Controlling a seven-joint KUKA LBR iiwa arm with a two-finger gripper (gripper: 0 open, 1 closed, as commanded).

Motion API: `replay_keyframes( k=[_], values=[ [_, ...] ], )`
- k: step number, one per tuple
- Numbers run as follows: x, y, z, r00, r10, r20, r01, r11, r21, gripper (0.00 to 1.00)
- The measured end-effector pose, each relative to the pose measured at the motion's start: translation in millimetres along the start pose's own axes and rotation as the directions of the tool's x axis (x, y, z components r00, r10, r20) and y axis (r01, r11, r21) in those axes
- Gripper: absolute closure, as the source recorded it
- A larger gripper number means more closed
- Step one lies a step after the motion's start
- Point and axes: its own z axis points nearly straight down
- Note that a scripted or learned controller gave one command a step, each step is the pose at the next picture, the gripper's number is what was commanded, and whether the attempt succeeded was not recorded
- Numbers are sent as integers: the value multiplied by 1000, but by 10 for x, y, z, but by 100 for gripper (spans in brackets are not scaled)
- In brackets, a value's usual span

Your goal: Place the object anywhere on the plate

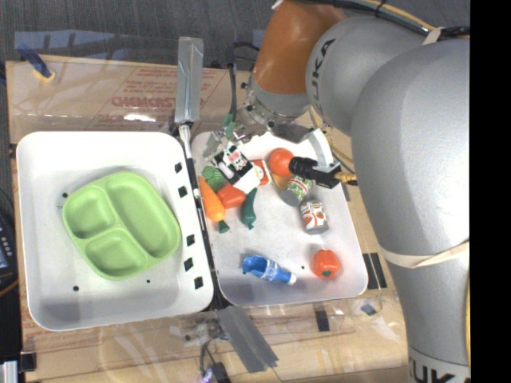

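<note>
A light green divided plate lies in the left white bin. My gripper is down in the far left corner of the right bin, in a cluster of toy foods. Right around it lie an orange carrot, a red piece, a dark green pepper and a green leafy piece. The wrist and the toys hide whether anything is in its grasp.
Also in the right bin are an orange-red tomato, two small cans, a blue bottle and a red pepper. The divider wall separates the bins. The big grey arm covers the right side.
</note>
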Motion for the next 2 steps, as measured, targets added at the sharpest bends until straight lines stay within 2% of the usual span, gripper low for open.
replay_keyframes(
  k=[1,2],
  values=[
    [973,455,0,998,63,0,-63,998,0,100],
    [962,452,-2,998,64,1,-64,998,0,0]
  ],
)
